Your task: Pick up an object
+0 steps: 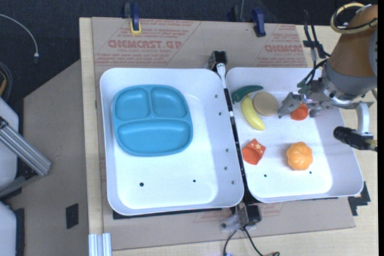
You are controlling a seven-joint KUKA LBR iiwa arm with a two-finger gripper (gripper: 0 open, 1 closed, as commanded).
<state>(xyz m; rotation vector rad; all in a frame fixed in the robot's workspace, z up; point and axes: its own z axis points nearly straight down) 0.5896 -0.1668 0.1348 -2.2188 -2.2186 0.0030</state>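
Observation:
My gripper (298, 107) is low in the upper part of the right bin (342, 186), open, with its fingers either side of a small red object (299, 113) that rests on the bin floor. Just left of it lie a tan round piece (264, 104), a yellow banana (252, 113) and a dark green piece (246, 93). Nearer the front are a red-orange pepper piece (254, 151) and an orange round fruit (299, 156).
A blue divided plate (153, 120) lies in the left bin (168, 189). A raised divider (230, 129) runs between the two bins. The grey arm (354, 63) comes in over the right bin's far right corner.

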